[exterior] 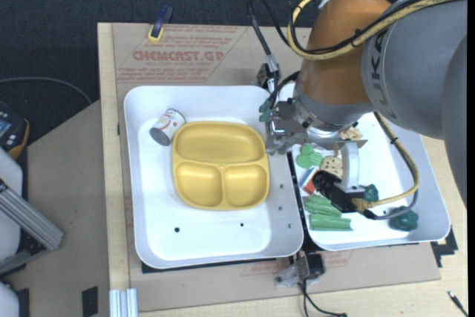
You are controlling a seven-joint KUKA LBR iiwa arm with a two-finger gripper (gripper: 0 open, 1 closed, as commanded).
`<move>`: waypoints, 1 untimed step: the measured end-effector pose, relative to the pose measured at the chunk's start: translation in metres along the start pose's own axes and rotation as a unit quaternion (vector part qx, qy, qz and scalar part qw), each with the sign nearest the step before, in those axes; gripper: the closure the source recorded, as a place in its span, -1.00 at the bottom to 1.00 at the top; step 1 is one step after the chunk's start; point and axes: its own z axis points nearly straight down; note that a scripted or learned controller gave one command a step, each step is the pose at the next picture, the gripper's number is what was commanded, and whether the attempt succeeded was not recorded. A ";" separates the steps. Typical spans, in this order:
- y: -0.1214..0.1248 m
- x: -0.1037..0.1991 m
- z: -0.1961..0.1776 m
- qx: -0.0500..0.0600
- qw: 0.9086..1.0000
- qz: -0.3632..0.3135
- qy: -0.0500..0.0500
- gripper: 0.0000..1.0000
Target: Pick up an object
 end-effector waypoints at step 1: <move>0.001 -0.010 0.006 0.003 1.000 0.004 -0.001 1.00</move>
